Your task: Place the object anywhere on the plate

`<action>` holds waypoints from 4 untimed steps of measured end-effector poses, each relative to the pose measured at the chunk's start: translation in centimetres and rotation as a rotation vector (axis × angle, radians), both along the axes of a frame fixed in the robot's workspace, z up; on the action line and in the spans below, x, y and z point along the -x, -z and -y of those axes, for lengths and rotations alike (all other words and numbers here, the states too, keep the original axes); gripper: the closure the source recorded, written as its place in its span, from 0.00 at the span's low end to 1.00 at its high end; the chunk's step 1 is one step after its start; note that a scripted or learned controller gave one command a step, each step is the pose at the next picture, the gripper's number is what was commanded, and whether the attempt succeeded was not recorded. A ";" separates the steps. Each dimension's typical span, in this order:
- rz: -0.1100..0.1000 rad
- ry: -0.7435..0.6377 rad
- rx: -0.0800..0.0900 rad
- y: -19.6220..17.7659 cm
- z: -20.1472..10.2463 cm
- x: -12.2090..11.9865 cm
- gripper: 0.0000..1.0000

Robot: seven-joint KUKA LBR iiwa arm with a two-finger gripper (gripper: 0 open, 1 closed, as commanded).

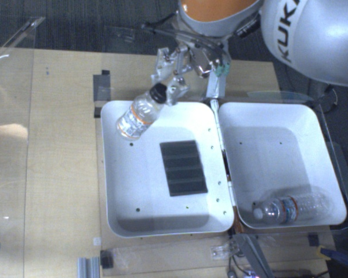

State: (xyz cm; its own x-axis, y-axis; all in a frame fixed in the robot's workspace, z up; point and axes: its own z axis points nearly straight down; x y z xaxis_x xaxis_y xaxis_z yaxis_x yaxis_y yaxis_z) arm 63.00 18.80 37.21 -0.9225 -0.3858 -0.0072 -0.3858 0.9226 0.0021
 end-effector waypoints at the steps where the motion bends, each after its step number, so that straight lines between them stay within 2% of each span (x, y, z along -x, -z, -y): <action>1: 0.004 -0.289 0.003 -1.1 7.7 4.8 1.00; 2: 0.000 -0.229 0.001 9.0 -0.8 6.1 1.00; 3: 0.002 0.102 0.001 5.6 5.5 8.6 1.00; 4: 0.000 -0.227 0.002 12.5 3.2 6.3 1.00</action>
